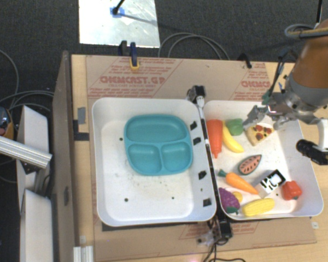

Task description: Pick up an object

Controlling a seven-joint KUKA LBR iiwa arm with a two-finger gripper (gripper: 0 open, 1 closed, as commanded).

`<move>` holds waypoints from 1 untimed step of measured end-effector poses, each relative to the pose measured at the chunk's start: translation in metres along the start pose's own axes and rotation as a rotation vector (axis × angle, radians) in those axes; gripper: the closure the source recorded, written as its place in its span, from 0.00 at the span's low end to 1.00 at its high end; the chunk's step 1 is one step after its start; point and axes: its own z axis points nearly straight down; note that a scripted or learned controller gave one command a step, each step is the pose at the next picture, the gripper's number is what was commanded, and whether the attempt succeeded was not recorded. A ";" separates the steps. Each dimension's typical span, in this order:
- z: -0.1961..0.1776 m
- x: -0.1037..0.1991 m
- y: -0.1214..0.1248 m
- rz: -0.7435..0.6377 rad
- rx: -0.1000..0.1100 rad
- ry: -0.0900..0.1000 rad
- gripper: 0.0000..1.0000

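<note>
Camera view: the claw (267, 115) is hung just above the pizza slice (260, 134) at the right bin's (311, 198) far side, evidently for grasping, though its state cannot be told.

The grey arm (316, 64) is reaching in from the right, its gripper (265, 114) hanging over the far part of the right bin (311, 198), just above a pizza slice toy (259, 133). Beside that are lying a green piece (235, 126), a banana (231, 139) and a long carrot (214, 137). Nearer the front are sitting a watermelon slice (250, 164), a smaller carrot (239, 182), purple grapes (229, 198), a corn cob (257, 206) and a red piece (291, 190). The left bin (106, 201) is holding a teal divided tray (157, 144).
</note>
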 end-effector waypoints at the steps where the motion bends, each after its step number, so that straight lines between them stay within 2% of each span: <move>1: 0.115 -0.002 -0.038 0.003 0.012 0.002 0.00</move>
